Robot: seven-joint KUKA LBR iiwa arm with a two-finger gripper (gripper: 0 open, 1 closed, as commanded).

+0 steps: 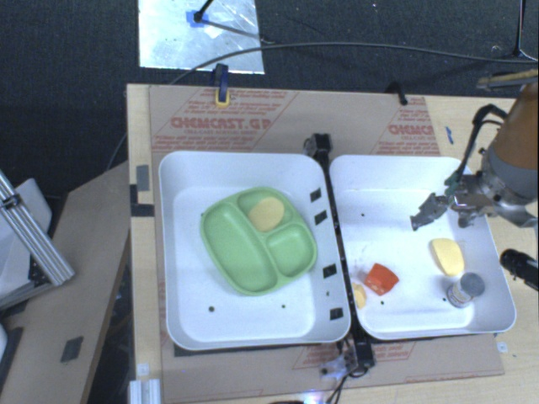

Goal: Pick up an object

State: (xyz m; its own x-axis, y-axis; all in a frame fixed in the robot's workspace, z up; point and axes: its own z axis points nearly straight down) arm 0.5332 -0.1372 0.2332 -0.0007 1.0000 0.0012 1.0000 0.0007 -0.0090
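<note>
Tool (438, 209) hangs over the right bin (396, 171), grip state impossible to tell, above a yellow piece (447, 256), probably lining up a pick.

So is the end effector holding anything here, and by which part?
Nothing held. The end effector hangs over bare floor of the right bin, apart from the yellow piece.

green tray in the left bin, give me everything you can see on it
The green tray is a shallow divided plate, plastic by its look, pale matte green with rounded corners. It has three compartments: one long, two smaller. It lies flat and turned at a slant near the middle of the left bin. A yellow rounded piece sits in its upper small compartment; the other two hold nothing. The pincer is well away, over the right bin.
</note>
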